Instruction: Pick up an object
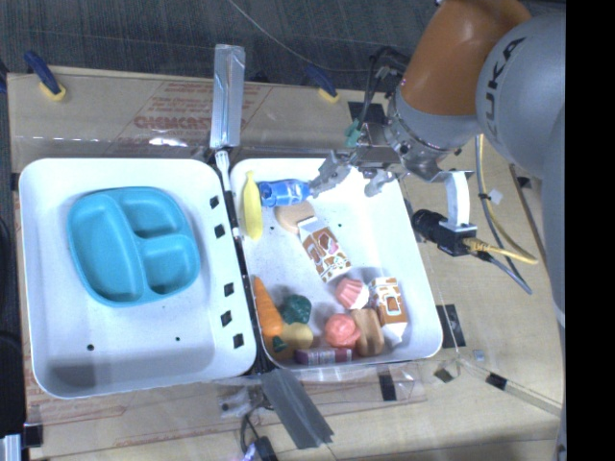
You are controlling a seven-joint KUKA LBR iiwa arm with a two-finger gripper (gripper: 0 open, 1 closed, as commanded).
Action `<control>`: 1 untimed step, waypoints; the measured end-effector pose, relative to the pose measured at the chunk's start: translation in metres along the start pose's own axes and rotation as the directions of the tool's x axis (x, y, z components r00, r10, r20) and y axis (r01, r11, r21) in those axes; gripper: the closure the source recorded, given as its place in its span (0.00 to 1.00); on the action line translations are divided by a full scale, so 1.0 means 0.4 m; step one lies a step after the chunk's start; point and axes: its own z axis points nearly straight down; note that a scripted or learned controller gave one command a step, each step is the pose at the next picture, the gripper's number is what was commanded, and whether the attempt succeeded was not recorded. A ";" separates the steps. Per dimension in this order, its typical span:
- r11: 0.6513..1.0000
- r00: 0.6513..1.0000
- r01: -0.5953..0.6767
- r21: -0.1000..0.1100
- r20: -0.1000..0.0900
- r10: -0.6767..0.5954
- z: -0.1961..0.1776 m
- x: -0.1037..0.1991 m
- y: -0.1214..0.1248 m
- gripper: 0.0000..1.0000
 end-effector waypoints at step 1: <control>0.922 0.922 -0.387 0.005 0.000 0.387 0.226 -0.013 -0.045 0.00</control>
